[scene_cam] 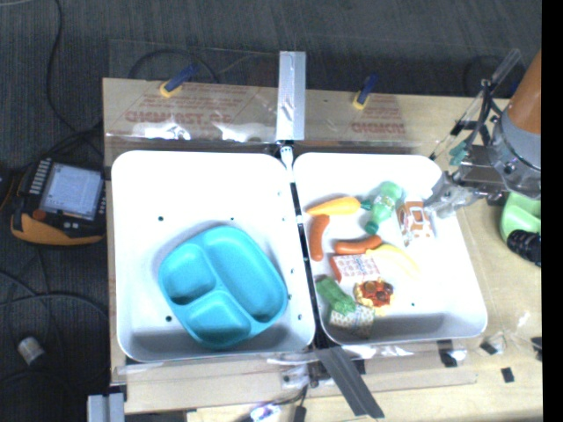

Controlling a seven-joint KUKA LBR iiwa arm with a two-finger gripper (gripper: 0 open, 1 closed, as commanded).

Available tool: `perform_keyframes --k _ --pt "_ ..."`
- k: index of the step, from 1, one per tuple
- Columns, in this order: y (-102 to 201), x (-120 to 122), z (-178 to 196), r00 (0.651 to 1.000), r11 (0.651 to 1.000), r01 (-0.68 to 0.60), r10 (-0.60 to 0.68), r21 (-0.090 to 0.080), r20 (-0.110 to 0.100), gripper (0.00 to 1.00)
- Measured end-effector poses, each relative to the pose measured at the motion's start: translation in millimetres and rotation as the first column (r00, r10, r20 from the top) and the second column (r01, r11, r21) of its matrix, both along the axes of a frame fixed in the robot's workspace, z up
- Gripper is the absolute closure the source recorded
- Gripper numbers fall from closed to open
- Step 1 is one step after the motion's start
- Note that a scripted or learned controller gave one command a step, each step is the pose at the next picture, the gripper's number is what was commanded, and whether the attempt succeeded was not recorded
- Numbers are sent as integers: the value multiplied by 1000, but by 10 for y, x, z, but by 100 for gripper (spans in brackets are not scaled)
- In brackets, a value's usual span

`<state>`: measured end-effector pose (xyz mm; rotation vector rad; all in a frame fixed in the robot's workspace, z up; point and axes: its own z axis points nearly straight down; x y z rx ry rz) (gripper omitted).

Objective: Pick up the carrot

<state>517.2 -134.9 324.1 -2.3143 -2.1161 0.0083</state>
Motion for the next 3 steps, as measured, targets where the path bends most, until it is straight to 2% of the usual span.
perform_keyframes --k 1,2,3 --pt "1 0 0 1000 1000 0 0 0 0 0" --pt "268 570 -1132 999 999 45 -45 -1 2 0" --pt "298 1137 -1530 992 992 -130 130 -4 3 0"
